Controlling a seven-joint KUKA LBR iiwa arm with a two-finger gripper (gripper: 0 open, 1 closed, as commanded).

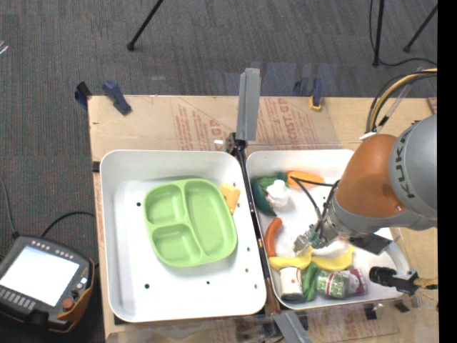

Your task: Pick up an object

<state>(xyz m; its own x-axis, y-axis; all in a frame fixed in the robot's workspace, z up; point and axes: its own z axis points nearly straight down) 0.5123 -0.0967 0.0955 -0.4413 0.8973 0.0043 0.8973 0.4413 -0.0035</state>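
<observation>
Robot gripper [312,239] lowered into the right bin [335,156] over a yellow banana [285,262] among toy foods; nothing visibly lifted yet, grip state unclear, pickup remains

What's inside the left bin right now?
The left bin holds a green divided plate, with a yellow piece at its right edge. Anything beneath the plate is covered.

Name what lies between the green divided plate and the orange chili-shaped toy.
In the camera view, a yellow wedge beside the green divided plate, then the bins' adjoining walls, before the orange chili-shaped toy.
</observation>
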